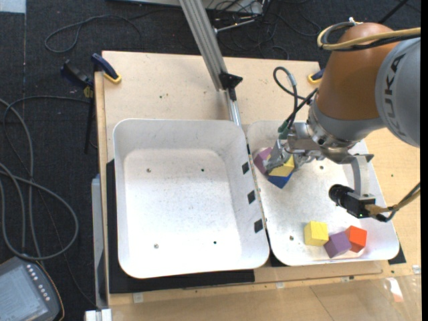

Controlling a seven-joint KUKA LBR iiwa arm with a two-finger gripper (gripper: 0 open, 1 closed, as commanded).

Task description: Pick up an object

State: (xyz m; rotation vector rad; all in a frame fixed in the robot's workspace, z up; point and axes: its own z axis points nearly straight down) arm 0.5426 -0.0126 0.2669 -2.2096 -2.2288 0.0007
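My gripper (286, 158) hangs over the upper left part of the right bin (314, 196), under the grey and orange arm (354, 79). Right below it, touching or nearly so, lies a yellow block with a blue underside (281, 173). A purple block (261, 156) rests just left of it against the bin's left wall. The wrist hides how the gripper meets the yellow block. Near the bin's front edge sit a yellow cube (315, 233), a purple block (336, 244) and an orange cube (358, 237), close together.
The left bin (180, 124) lies beside the right one, with their rims meeting in the middle. A slanted metal rail (204, 35) runs from the back down to the bins' junction. A black fitting (348, 199) sticks out of the arm over the right bin.
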